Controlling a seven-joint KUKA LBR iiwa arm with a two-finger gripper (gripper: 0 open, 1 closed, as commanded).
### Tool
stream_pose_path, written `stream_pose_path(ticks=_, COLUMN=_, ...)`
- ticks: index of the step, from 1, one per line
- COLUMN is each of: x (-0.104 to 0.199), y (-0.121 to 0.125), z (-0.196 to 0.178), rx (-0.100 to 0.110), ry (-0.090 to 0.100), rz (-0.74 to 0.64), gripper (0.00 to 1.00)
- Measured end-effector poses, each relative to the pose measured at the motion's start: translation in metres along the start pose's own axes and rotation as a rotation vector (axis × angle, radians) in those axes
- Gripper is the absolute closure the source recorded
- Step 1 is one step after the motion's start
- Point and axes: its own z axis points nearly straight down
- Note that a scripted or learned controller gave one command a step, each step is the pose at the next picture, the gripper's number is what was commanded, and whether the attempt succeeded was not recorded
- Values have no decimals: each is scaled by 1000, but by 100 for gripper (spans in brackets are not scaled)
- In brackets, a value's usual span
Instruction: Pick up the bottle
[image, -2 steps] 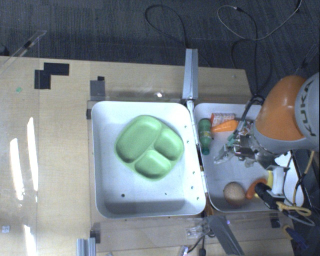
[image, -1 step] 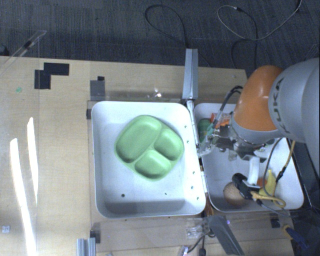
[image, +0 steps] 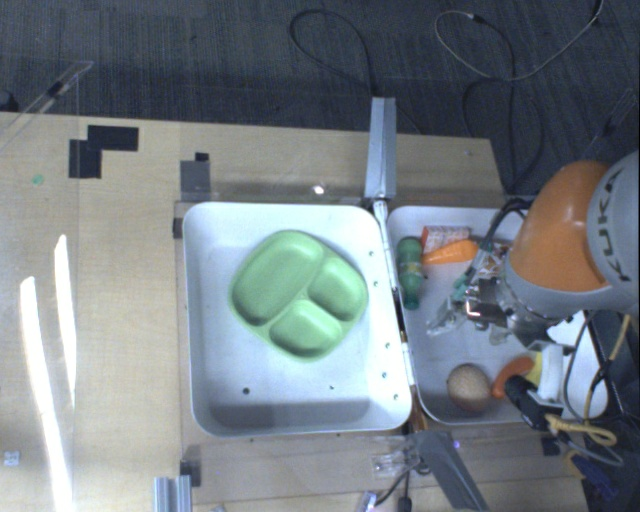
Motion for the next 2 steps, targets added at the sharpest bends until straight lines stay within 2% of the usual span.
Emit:
stream_pose_path(ticks=1, x=52, y=50, z=0, rx=1, ry=0, rz=65, gripper=0)
stream_pose_path(ticks=2, x=3, y=21, z=0, rx=1, ry=0, rz=155, gripper=0)
